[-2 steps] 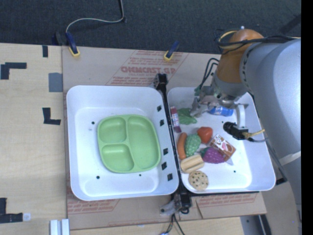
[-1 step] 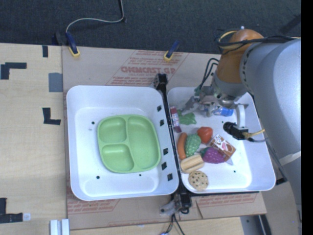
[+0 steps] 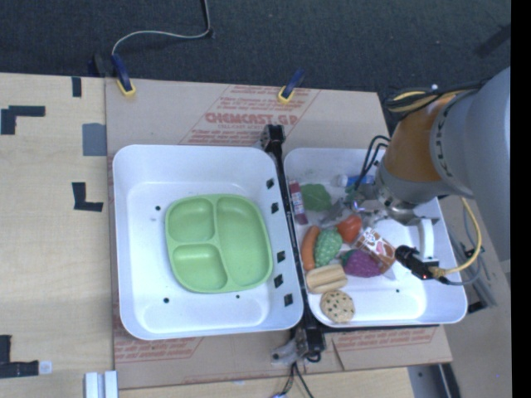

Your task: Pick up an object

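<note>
We found the hand [image 3: 362, 214] low in the right bin [image 3: 448, 309], over the toy food pile — whether spread or pinched, we could not tell. Just beside it lay a red tomato [image 3: 350, 227]: light, smooth, probably slippery — best gripped across its middle.

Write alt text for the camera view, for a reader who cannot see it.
A grey and orange arm reaches into the right bin, above toy foods including a cookie and a carrot. The left bin holds a green divided plate.
</note>
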`<state>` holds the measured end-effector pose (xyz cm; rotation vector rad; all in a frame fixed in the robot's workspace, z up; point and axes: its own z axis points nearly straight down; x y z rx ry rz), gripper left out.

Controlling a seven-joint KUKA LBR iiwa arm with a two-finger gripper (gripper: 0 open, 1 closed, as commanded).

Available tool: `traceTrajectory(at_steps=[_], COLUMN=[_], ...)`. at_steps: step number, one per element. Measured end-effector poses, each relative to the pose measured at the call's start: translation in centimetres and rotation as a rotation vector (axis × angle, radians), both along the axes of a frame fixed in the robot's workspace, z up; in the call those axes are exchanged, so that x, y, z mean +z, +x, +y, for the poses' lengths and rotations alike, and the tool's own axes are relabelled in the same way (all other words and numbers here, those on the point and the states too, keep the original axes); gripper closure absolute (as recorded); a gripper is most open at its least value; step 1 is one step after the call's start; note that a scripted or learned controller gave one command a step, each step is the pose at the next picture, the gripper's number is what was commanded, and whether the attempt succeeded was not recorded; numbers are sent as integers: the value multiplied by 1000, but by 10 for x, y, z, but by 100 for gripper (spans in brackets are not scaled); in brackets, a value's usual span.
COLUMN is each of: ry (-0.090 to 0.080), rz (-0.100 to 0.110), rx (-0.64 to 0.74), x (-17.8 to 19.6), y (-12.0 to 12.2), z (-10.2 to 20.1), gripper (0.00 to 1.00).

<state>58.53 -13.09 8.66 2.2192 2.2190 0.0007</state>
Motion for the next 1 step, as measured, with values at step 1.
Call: traceTrajectory(at_steps=[1], ry=[-1], rz=[-3], rx=[1], x=[10], y=[1], z=[0], gripper=[100])
